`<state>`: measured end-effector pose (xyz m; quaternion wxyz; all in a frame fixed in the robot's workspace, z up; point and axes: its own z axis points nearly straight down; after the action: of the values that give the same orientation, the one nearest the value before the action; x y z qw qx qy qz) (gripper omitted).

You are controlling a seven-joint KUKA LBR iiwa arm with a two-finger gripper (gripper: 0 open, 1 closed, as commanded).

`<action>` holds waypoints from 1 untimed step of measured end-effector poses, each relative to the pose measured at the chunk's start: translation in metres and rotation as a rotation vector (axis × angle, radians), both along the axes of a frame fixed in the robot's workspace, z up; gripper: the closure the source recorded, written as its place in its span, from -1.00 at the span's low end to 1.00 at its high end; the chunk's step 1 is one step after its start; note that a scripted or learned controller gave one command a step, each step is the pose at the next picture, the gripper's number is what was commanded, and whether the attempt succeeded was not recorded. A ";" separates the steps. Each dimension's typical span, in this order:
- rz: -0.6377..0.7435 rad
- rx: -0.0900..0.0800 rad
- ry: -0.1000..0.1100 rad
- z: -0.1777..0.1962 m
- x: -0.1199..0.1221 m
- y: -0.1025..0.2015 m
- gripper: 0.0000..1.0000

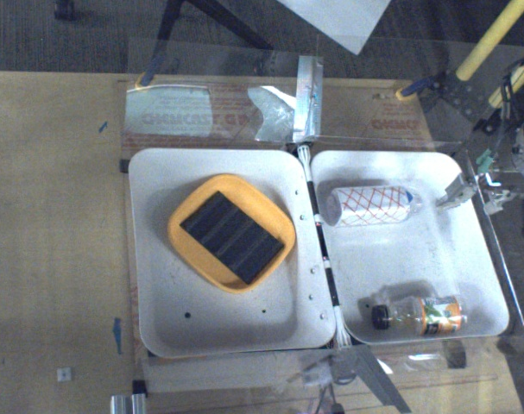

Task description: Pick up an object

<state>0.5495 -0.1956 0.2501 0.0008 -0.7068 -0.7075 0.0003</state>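
Lab bench (46, 231); twin bins (149, 317)

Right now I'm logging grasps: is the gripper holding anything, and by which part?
Nothing is held. The gripper sits at the right bin's far right edge, apart from the red-patterned bottle and the orange-labelled bottle.

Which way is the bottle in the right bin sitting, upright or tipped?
Tipped. The bottle lies on its side along the near wall of the right bin, its dark cap pointing toward the left bin.
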 end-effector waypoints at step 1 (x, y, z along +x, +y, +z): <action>0.090 0.000 0.000 -0.120 0.047 0.038 -1.00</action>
<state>0.5961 -0.1575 0.1305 0.0006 -0.6742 -0.7385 0.0003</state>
